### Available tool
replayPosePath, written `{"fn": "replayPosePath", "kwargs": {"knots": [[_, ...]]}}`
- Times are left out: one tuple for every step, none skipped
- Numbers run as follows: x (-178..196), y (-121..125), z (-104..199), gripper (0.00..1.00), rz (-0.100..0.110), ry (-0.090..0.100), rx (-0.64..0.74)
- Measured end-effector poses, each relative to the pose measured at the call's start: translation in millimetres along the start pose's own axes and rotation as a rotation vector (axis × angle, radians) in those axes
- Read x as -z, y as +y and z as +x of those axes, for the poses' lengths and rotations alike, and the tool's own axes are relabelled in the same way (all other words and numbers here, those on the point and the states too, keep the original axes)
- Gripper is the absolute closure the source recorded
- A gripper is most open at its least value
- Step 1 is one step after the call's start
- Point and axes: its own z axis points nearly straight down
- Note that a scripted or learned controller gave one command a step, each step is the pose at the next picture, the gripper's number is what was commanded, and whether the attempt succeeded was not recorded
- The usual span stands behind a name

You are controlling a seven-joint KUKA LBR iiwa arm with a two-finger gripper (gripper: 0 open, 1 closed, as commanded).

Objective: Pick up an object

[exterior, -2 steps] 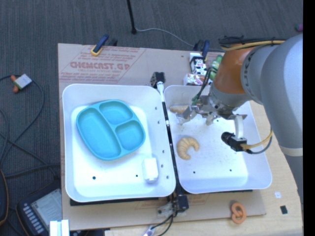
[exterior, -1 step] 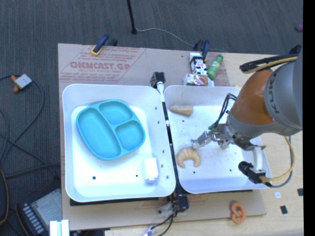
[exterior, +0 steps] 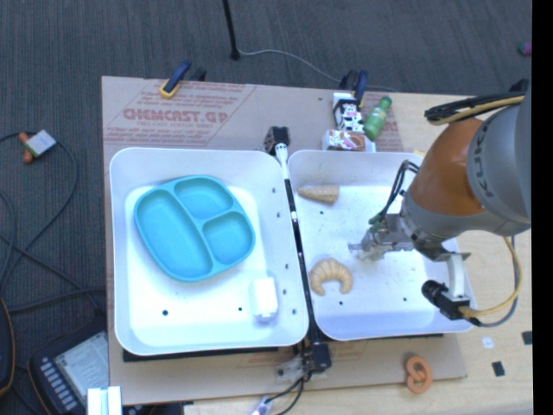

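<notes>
Grey and orange-banded, the arm (exterior: 471, 175) reached in over the right-hand shallow white bin (exterior: 346, 167), its two-finger gripper (exterior: 373, 247) low above the bin floor near the middle. Whether its claw stood wide or narrow could not be told, for the wrist hid most of it, and nothing showed between its tips. A tan croissant-shaped pastry (exterior: 331, 276) lay near the bin's left wall toward the front edge, just beside the gripper yet apart from it. A small tan bread roll (exterior: 317, 194) lay near the back left corner of the same bin, well apart from the gripper.

On the left-hand shallow white bin (exterior: 138, 327) a light-blue three-compartment plastic plate (exterior: 193, 226) lay across the middle, and a small white block (exterior: 263, 298) sat near the front right corner. Behind the bins, on the brown cardboard sheet (exterior: 130, 115), a green bottle (exterior: 377, 118) lay tilted.
</notes>
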Motion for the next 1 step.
{"fn": "replayPosePath", "kwargs": {"knots": [[87.8, 76.8, 68.8, 1.0, 0.005, 0.006, 0.005]]}}
